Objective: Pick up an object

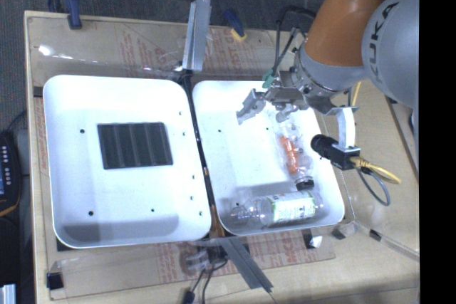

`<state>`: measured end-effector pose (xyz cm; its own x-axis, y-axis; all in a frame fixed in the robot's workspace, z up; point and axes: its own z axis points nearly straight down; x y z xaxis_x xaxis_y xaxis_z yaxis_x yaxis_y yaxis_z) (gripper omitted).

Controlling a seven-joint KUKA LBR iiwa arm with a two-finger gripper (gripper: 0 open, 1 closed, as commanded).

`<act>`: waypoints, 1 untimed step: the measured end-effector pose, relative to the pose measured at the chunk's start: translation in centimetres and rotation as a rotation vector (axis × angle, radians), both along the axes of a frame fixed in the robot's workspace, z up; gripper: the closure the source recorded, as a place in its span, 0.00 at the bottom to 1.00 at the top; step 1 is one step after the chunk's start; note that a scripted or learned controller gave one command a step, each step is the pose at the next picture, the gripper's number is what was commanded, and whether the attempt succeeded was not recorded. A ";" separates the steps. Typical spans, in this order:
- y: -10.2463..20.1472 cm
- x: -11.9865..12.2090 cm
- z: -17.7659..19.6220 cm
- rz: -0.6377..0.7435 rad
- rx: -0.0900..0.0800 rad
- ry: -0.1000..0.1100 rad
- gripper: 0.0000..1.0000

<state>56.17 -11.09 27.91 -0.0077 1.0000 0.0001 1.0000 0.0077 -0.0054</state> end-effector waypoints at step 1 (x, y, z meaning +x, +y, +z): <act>1.2 -3.9 1.8 0.082 0.001 -0.003 0.00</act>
<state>52.24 -9.92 29.70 -0.0895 0.9960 0.0005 0.9960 0.0895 -0.0028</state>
